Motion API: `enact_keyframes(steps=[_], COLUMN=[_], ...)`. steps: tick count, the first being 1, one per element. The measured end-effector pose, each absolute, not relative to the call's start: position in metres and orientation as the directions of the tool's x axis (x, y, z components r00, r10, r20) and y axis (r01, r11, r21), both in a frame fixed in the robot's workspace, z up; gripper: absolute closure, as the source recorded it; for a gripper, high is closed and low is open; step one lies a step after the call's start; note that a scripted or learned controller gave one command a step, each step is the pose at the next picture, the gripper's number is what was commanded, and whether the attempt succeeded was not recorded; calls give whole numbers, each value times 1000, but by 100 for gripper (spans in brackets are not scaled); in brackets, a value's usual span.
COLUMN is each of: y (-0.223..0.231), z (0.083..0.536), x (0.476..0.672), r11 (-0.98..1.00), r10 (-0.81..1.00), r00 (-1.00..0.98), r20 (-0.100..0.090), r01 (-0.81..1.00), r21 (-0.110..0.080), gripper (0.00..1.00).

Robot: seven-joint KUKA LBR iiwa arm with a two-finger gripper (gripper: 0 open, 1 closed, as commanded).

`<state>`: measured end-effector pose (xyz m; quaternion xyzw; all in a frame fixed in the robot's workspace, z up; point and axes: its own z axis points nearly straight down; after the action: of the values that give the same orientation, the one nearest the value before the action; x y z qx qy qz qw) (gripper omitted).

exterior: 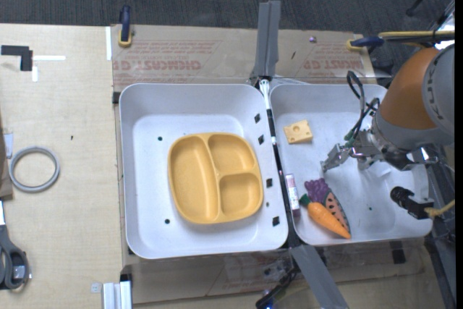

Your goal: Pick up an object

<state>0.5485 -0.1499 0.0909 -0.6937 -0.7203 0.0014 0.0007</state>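
Nothing is lifted yet: the gripper (334,158) hovers open and empty at right-centre, above the carrot (327,219) and below the cheese (298,132)

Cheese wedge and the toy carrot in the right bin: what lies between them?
In the camera view, between the cheese wedge and the carrot there is bare white bin floor, then the purple grapes just above the carrot.

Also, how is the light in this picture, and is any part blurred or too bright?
In the camera view the light is even and soft, with faint shadows under the yellow divided plastic plate; the two white bins are bright but keep their detail; the end effector is slightly soft, while the orange toy carrot and the yellow toy cheese wedge look sharp.
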Motion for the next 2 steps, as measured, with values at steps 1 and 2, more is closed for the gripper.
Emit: enact_keyframes(steps=[1, 2], y=[-127, -127], z=[91, 100], x=[486, 486], r11=[130, 130], r10=[991, 992], r00=[-130, -130], r20=[1, 2], r01=[991, 992], r21=[-3, -3], gripper=[0, 100])
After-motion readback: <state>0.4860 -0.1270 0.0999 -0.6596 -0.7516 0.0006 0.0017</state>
